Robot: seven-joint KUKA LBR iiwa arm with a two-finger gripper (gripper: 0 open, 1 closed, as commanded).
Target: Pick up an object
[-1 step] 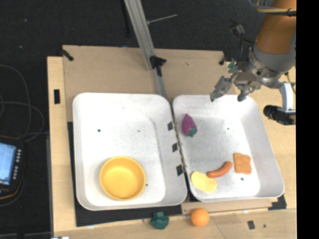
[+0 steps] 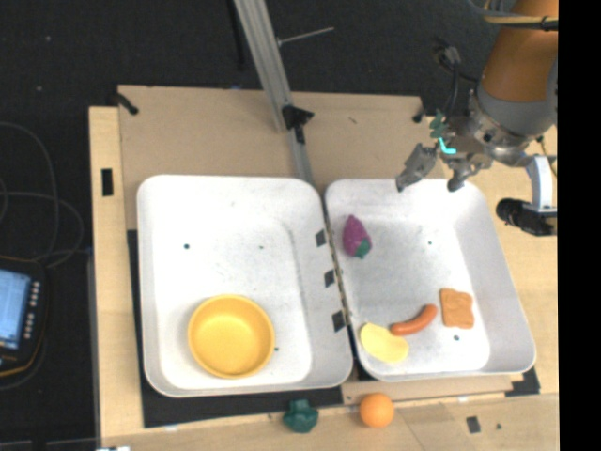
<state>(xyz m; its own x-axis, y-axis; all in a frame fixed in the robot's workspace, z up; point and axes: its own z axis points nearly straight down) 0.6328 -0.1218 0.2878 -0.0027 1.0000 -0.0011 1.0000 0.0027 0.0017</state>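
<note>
Camera view: gripper (image 2: 434, 174) hangs with fingers spread and nothing between them, over the right bin's (image 2: 488, 216) far edge. Inside that bin lie a purple eggplant toy (image 2: 355, 236), a sausage (image 2: 413, 320), an orange bread slice (image 2: 456, 308) and a yellow piece (image 2: 383, 343). Left bin (image 2: 160, 252) holds a yellow bowl (image 2: 231, 335).

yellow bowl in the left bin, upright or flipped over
Upright. The yellow bowl shows its open mouth to the camera, rim ringing a hollow inside, resting in the left bin near the front wall.

Open hand (image 2: 435, 175) above right bin (image 2: 488, 252)
</note>
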